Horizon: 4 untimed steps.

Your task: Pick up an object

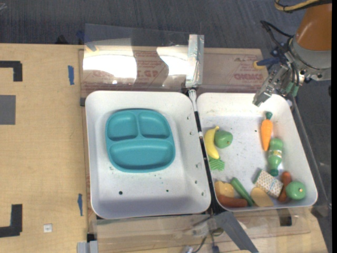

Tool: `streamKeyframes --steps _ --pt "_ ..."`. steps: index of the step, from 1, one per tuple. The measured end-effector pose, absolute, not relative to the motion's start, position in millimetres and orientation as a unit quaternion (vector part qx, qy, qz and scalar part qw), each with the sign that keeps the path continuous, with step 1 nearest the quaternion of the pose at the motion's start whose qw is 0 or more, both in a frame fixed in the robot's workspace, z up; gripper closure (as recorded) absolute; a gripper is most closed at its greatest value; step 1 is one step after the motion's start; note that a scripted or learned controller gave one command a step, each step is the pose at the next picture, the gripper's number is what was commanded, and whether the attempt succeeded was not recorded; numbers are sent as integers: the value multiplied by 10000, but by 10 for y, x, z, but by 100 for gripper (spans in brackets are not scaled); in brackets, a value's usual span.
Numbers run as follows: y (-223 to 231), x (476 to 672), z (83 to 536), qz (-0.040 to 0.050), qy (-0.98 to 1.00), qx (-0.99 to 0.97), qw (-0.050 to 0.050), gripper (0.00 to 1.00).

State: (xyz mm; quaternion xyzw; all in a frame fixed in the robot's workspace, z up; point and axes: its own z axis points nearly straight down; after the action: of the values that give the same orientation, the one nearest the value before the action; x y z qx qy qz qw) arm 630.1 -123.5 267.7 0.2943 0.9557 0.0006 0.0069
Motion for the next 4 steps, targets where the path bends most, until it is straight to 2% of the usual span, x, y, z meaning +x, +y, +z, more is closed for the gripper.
streamKeyframes --steps 1,2,3,4 --pt "-1092 6452 1079 6 9849 1729 -29 100" --pt "-1617 6307 889 -4 9973 728 41 100" --pt "-1639 5907 2157 -16 9933 1147 129 100" --pt "-1701 5475 900 -4 9955 943 62 100"
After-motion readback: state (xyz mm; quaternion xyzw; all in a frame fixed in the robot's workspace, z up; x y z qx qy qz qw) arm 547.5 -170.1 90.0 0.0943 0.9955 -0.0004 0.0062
